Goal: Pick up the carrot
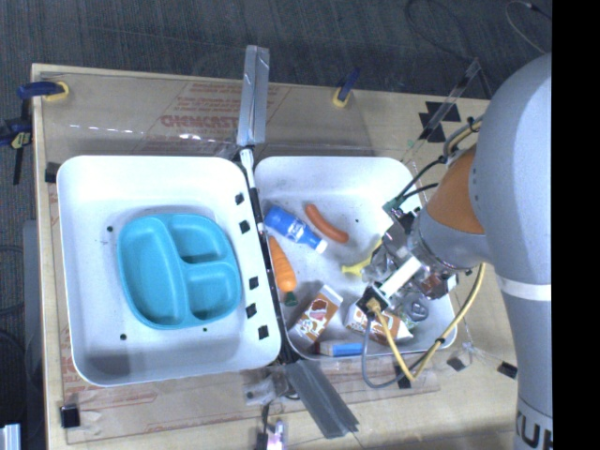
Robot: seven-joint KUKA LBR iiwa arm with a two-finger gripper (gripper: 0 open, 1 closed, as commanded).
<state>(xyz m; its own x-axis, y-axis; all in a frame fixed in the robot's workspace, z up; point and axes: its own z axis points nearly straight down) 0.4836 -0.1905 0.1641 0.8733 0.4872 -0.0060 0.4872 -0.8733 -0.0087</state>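
- The carrot is lying in the right bin, along its left wall and about halfway down, with its green end pointing toward the bin's near edge. Nothing is lifting it, so I judge the pick as not yet begun.
- The hand is hanging over the right bin's right side, well apart from the carrot. I cannot tell whether it is wide or narrow.
- Crossing to the left wall, gripping and lifting are all remaining.
- A bottle and a sausage are lying in the bin's middle.
- A yellow piece is sitting right of centre, with two packets and a blue pen toward the near edge.
- The wall, the bottle and the nearer packet are crowding the carrot, which is probably leaving little room.
- A teal tray is sitting in the bin left of the right bin.
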